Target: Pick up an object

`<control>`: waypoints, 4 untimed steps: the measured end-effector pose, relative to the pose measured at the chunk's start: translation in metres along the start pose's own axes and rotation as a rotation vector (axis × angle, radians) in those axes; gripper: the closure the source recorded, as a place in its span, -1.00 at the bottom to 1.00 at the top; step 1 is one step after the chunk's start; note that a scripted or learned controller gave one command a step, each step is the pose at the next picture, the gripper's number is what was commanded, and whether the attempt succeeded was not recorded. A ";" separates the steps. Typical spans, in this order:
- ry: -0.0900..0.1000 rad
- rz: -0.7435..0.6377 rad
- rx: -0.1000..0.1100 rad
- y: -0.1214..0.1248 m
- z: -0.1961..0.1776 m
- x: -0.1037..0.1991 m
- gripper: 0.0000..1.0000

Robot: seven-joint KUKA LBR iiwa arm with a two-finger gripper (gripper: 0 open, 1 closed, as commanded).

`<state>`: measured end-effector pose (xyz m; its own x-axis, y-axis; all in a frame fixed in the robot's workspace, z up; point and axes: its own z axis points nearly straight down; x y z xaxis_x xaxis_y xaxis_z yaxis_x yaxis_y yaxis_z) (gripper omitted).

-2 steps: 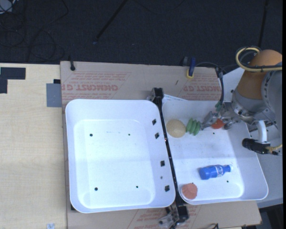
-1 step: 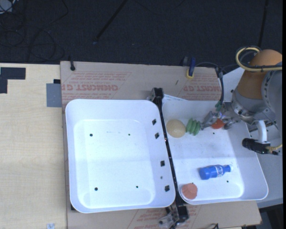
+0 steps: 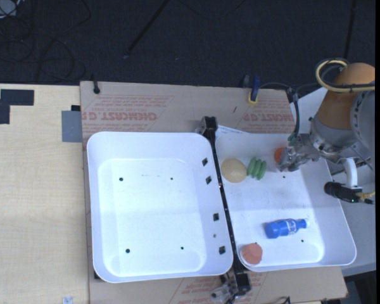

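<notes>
The right bin holds a beige ball, a ribbed green object touching the ball's right side, a blue bottle lying on its side, and a flat orange-red disc in the near left corner. A small red object sits near the bin's far right side. My gripper hangs right beside that red object, at the end of the grey arm with the orange band. Its metal body hides the fingertips.
The left bin sits beside the right one, with a black divider strip between them. Both rest on a cardboard sheet. A blue and yellow clamp stands at the cardboard's far edge. Cables trail by the arm.
</notes>
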<state>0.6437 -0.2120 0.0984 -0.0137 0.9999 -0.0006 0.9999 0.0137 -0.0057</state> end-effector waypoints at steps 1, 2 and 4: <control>0.001 0.000 0.006 -0.001 -0.009 -0.001 1.00; 0.000 -0.001 0.005 -0.001 -0.009 -0.001 -1.00; 0.001 -0.001 0.007 -0.002 -0.018 -0.001 -1.00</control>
<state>0.6423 -0.2132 0.1168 -0.0145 0.9999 0.0000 0.9998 0.0145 -0.0130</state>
